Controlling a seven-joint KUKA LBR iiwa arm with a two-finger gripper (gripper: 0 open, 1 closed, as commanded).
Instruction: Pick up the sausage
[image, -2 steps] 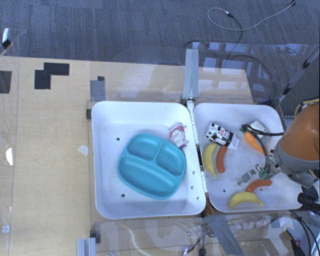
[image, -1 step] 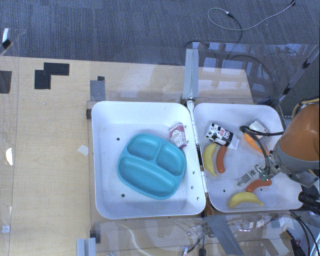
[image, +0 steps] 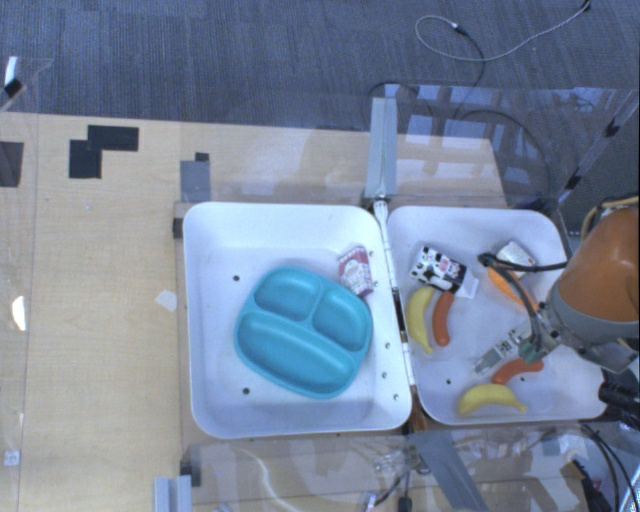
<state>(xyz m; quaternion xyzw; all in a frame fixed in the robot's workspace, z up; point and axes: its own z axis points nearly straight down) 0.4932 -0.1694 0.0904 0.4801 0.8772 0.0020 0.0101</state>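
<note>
The sausage (image: 441, 318), orange-red and slightly curved, lies in the right bin (image: 560, 235) near its left wall, next to a small yellow banana (image: 420, 318). My gripper (image: 498, 357) hangs low over the same bin, about a hand's width to the right of the sausage and a little nearer the front. It is not touching the sausage. Its tip sits just above a short red-orange piece (image: 518, 370). The orange wrist band (image: 603, 268) covers the bin's right side.
The right bin also holds a black-and-white packet (image: 437, 268), an orange carrot (image: 506, 286), a white object (image: 516, 253) and a second banana (image: 490, 400). The left bin (image: 215, 400) holds a blue divided plate (image: 303, 330) and a small red-white packet (image: 356, 270).
</note>
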